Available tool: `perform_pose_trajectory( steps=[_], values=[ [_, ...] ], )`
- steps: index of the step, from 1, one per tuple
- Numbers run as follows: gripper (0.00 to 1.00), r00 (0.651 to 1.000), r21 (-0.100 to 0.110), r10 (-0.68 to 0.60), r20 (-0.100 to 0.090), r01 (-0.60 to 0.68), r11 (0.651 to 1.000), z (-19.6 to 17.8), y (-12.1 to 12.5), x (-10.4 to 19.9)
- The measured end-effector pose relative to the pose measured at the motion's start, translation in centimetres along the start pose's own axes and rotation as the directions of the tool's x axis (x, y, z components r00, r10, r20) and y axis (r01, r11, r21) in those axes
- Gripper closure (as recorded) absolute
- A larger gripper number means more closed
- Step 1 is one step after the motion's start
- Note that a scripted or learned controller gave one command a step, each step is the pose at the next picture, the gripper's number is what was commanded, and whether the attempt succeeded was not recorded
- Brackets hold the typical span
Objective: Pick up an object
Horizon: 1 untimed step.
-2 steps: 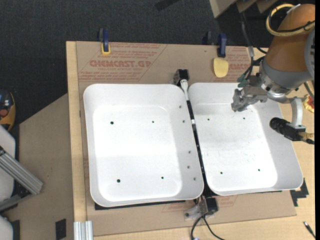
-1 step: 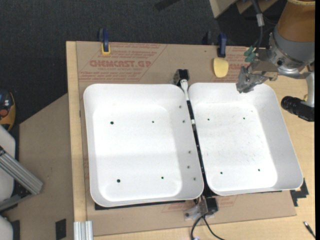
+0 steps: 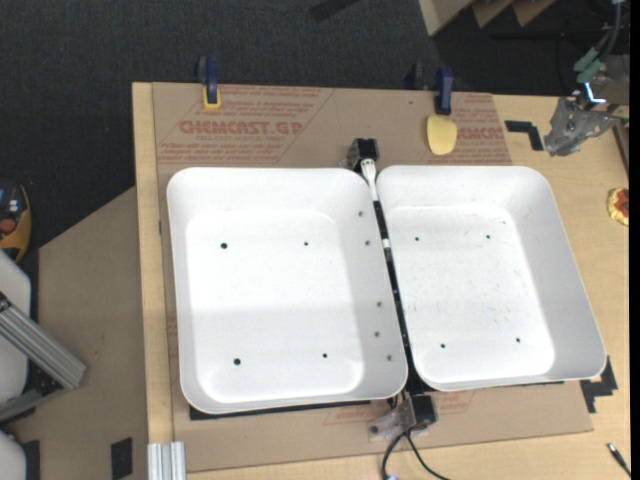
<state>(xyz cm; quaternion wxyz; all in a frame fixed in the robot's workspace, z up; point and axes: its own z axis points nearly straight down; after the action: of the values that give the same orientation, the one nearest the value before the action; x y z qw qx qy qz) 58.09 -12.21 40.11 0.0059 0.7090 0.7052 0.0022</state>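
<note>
Left bin (image 3: 185, 268): white and shallow, four dark dots on its floor, resting on a brown board (image 3: 155, 218).
Right bin (image 3: 560, 258): white, rim against the left bin's rim.
Yellow piece (image 3: 441, 134): on the board just beyond the right bin, below a blue clamp (image 3: 443, 86).
Object to pick: I cannot tell which.
My gripper: clenched or released, I cannot tell.

Both bins, the left bin (image 3: 270, 288) and the right bin (image 3: 480, 268) beside it, look like smooth white plastic with a soft sheen. Under them lies a matt brown cardboard sheet (image 3: 330, 118) printed in faded red. Around it, the bench (image 3: 100, 268) looks like pale wood.
</note>
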Motion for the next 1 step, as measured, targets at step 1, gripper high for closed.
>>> perform_pose_trajectory(
  steps=[1],
  values=[
    [1.00, 1.000, 0.020, -0.014, -0.009, 0.014, 1.000, 8.18, 1.94, 8.98]
  ],
)
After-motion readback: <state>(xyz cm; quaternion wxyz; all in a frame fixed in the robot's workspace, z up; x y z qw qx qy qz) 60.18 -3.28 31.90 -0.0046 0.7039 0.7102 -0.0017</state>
